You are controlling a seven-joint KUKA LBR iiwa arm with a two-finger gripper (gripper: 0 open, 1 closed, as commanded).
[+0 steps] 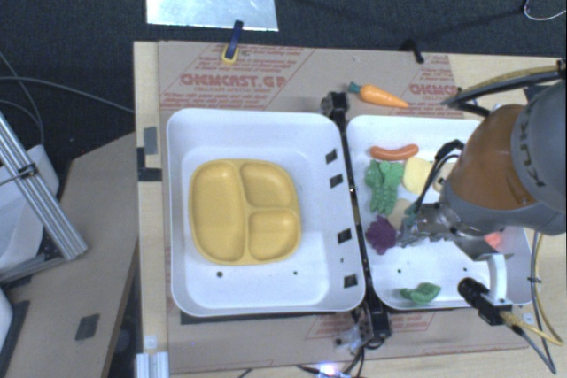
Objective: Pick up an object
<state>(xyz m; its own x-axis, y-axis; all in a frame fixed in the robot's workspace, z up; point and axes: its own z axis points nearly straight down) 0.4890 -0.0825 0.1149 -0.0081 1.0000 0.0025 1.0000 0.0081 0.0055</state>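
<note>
The right bin (390,283) holds toy food: a red sausage (392,152), a green leafy piece (384,186), a pale yellow piece (418,175), a purple grape bunch (382,234) and a small green piece (420,292) near the front. My gripper (415,228) hangs low over the bin's middle, just right of the grape bunch, and I see nothing held in it. The arm's orange band and grey wrist cover the bin's right half.
The left bin (190,279) holds a yellow divided plate (245,211). A toy carrot (378,96) lies on the cardboard behind the right bin. A blue and yellow clip (233,42) sits at the cardboard's far edge.
</note>
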